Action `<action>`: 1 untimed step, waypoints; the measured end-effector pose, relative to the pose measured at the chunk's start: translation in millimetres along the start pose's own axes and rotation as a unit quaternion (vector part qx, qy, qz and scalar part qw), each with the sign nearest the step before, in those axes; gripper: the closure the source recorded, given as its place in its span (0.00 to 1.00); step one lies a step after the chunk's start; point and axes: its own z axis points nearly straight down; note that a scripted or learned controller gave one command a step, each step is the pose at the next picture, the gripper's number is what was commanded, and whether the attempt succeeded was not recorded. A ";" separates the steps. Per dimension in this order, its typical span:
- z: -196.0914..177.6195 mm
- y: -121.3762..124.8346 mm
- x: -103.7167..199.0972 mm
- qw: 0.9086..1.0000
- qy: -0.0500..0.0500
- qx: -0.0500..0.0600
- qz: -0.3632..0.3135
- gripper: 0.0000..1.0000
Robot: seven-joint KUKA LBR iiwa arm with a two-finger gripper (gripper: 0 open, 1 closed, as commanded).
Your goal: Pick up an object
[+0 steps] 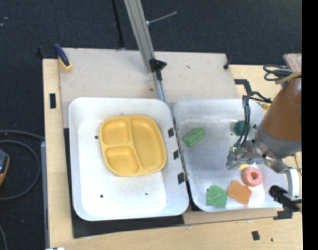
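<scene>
Camera view: yellow tray in left bin.

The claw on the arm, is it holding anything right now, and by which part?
Cannot be told. The claw hangs low in the right bin beside the pink ring, with nothing visibly between its fingers.

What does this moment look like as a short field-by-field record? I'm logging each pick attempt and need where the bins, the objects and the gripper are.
left bin: holds a yellow divided plate
right bin: holds all the small objects
green block: upper left of right bin
green piece: near front edge
orange piece: beside the green piece
pink ring: front right, just below the gripper
dark green object: partly hidden by the arm
gripper: low over right bin; finger state unclear; no object seen between the fingers
</scene>
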 end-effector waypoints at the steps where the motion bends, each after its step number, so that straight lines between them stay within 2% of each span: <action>1: -61.9 -3.7 1.0 1.000 0.000 -0.001 0.000 1.00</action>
